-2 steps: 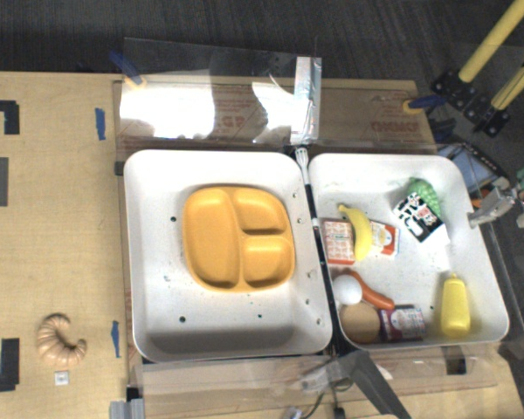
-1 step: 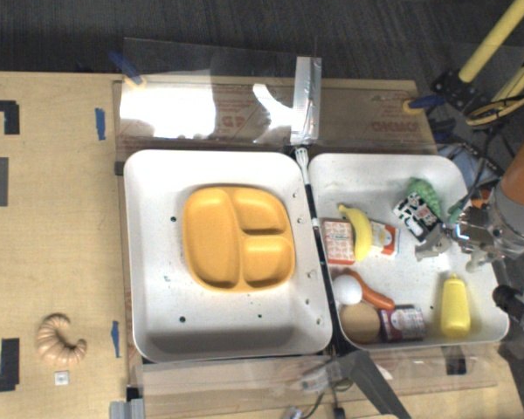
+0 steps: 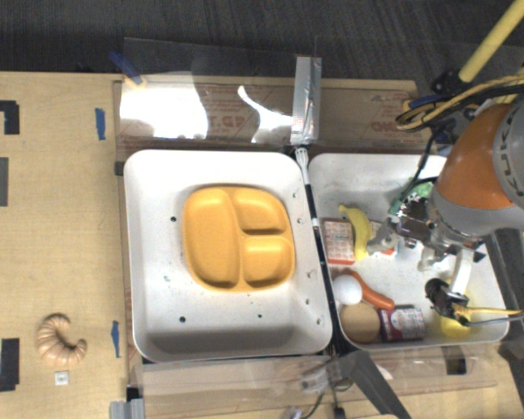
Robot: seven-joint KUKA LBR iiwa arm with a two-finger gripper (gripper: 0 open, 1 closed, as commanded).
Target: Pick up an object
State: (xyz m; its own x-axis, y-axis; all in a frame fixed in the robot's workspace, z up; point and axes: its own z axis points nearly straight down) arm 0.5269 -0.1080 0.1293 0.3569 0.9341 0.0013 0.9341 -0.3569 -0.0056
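The right bin (image 3: 367, 175) holds a yellow banana (image 3: 359, 230), a small red and white box (image 3: 338, 240), a white egg (image 3: 348, 291), an orange carrot (image 3: 373, 293), a brown round fruit (image 3: 361, 323) and a dark jar with a red label (image 3: 403, 323). My gripper (image 3: 402, 234) hangs low over the middle of this bin, just right of the banana. Nothing can be seen held in it. The grey and orange arm (image 3: 476, 177) covers the bin's right side.
The left bin (image 3: 148, 234) carries a yellow divided plate (image 3: 237, 236). A tan curled toy (image 3: 61, 339) lies on the cardboard bench at the lower left. A clear panel and a metal post (image 3: 306, 99) stand behind the bins.
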